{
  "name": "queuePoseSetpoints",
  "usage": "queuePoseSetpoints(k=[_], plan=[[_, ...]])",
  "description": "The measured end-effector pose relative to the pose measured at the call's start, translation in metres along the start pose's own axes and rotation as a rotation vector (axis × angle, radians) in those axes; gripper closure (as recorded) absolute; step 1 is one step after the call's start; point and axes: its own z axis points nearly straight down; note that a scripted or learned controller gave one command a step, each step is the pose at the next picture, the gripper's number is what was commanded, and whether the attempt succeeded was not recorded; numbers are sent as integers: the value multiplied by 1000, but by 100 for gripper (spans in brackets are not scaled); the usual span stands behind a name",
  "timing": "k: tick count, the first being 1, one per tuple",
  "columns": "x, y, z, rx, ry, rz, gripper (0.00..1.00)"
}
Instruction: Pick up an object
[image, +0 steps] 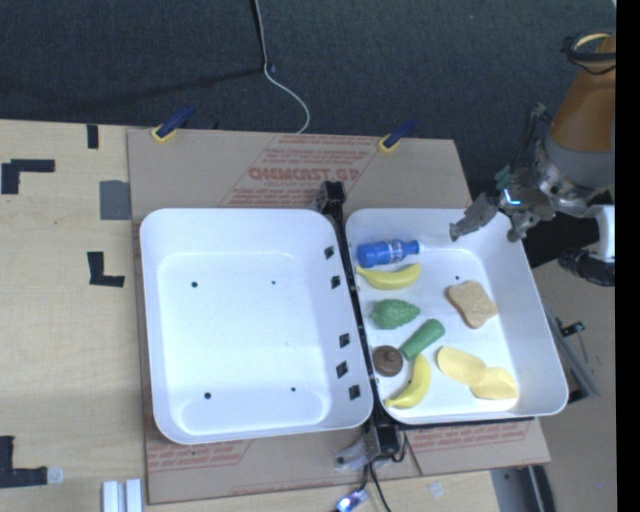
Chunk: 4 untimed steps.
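The right bin (530, 300) holds a blue bottle (387, 251), a yellow banana (391, 276), a green leafy piece (395, 314), a green cucumber (423, 337), a brown round item (387, 360), a second banana (413, 384), a tan bread piece (472, 303) and a yellow lumpy piece (476, 372). My gripper (492, 221) hangs over the far right corner of that bin, above its rim. Its fingers (467, 226) are spread with nothing between them. It is well clear of every object.
The left bin (160, 300) lies beside the right one, joined at a black hinge strip (345, 300). Both rest on a cardboard sheet (290, 170) with clips at its far corners. A cable (285, 85) trails at the back.
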Motion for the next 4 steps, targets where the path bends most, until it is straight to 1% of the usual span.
queuePoseSetpoints(k=[1, 2, 3, 4], plan=[[71, -71, 113, 16, 7, -2, 0], [74, -15, 160, 1, 1, -2, 0], [91, 27, 157, 3, 1, -3, 0], [139, 32, 117, 2, 31, -9, 0]])
